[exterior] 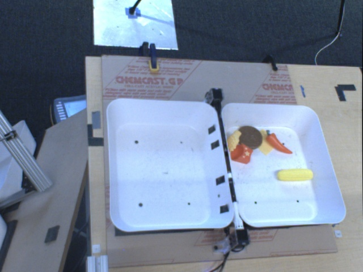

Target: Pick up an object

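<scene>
camera view: toys [258, 143] in right bin [323, 152]

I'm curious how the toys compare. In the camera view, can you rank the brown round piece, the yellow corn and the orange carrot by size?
1. yellow corn and brown round piece: look alike in size, so unranked
2. orange carrot: smallest

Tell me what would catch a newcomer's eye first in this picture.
A small bright heap of toy food sits against the inner wall of the right-hand shallow white bin: a round brown disc, red and orange pieces, some yellow. A yellow corn-like cylinder lies apart, nearer the camera. The left-hand white bin shows bare floor.
</scene>
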### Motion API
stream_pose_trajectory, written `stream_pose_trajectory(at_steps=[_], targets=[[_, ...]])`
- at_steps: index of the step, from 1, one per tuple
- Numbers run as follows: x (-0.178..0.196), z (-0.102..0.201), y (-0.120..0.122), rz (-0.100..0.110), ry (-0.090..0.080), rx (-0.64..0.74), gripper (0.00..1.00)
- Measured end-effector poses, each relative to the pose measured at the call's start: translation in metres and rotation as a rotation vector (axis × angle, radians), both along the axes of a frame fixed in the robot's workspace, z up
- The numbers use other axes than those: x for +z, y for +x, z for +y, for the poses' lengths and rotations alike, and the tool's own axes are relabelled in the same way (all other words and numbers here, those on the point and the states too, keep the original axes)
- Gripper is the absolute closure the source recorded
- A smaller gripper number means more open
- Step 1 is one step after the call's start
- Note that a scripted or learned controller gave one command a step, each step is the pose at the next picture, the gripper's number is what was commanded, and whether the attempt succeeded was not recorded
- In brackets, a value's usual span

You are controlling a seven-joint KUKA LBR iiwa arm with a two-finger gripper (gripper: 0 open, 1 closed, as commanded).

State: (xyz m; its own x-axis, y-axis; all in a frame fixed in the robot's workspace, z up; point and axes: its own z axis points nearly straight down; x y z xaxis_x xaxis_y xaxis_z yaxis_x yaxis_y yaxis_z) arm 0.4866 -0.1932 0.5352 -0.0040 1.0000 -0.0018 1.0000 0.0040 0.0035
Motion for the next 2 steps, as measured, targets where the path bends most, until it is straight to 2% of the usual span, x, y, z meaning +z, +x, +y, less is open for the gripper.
stream_pose_trajectory(at_steps=[2], targets=[[0.0,0.0059,-0.0001,0.0,0.0,0.0,0.0]])
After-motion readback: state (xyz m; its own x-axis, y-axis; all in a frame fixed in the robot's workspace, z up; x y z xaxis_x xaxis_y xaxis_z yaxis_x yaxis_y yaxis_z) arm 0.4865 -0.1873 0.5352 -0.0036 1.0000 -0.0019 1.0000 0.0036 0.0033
